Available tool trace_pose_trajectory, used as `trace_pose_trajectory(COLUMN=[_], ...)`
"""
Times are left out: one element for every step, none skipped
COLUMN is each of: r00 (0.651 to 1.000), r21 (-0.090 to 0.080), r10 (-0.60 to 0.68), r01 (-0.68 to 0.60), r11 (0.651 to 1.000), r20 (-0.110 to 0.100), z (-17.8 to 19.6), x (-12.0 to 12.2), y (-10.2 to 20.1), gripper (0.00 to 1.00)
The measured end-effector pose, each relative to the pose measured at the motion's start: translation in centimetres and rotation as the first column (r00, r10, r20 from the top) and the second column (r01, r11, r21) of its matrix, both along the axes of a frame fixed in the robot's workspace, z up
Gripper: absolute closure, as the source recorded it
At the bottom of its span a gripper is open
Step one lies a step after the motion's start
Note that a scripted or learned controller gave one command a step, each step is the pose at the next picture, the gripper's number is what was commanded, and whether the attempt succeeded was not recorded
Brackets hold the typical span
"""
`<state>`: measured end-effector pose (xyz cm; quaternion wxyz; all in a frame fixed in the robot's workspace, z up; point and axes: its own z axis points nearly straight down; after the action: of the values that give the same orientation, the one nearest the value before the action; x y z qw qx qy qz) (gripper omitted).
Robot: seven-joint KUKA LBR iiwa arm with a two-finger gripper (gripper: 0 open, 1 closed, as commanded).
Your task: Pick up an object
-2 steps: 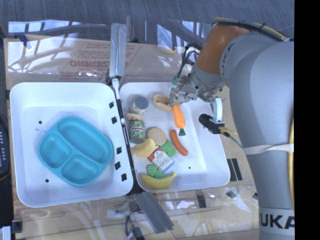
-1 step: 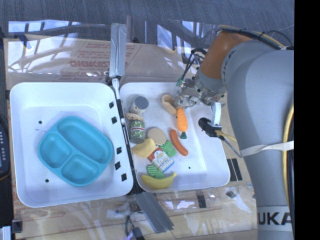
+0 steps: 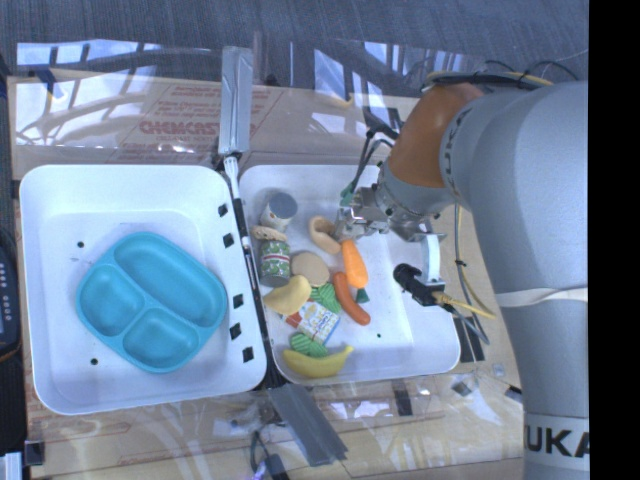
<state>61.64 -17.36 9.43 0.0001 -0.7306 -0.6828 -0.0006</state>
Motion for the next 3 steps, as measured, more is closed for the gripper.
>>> trace_pose_trajectory(r00=[0.999,0.984,1.000], r21=[-0.001,0.000,-0.002], r10=[-0.037,0.177,0.009], r01=[0.037,-0.177,-0.009], r11=[0.999,0.984,1.000], r20=[0.001,-0.003,0.000], z=[-0.1,-0.1,-0.1], x=[4.1,4.1,4.1], y=[-0.1,1.8,2.0], gripper=[1.00,1.00,1.00])
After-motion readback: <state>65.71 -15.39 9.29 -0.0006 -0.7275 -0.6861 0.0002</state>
